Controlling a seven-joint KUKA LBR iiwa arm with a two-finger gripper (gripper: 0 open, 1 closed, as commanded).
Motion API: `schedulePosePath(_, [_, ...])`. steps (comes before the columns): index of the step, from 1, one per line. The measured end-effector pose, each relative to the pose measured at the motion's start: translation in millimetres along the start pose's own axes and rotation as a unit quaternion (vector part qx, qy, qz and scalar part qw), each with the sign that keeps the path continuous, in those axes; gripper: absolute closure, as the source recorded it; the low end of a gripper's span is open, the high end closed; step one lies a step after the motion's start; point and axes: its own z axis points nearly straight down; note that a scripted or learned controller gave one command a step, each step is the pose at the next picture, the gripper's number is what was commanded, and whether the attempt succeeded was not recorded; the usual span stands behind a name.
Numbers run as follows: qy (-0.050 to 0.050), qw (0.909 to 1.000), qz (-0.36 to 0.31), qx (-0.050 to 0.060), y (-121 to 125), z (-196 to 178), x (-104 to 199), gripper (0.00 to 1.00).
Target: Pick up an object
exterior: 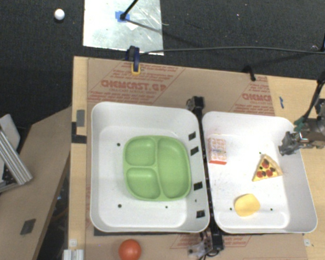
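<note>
The claw (289,144) hangs over the far right rim of the right bin (299,187), and at this slant I cannot tell whether it is apart or together; nothing shows in it. Taking the pizza slice toy (268,168) as the landmark: it lies in the right bin just below and left of the claw, the yellow round piece (246,205) nearer the camera from it, the small red-and-white packet (217,150) to its left. The slice is probably the best target. Descend centred, straddle its narrow width, seat low on the bin floor, then close and lift straight.
</note>
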Motion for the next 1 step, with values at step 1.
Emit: schedulePosePath(1, [0.001, 1.0000, -0.002, 0.002, 21.3, 6.3, 39.3, 1.00])
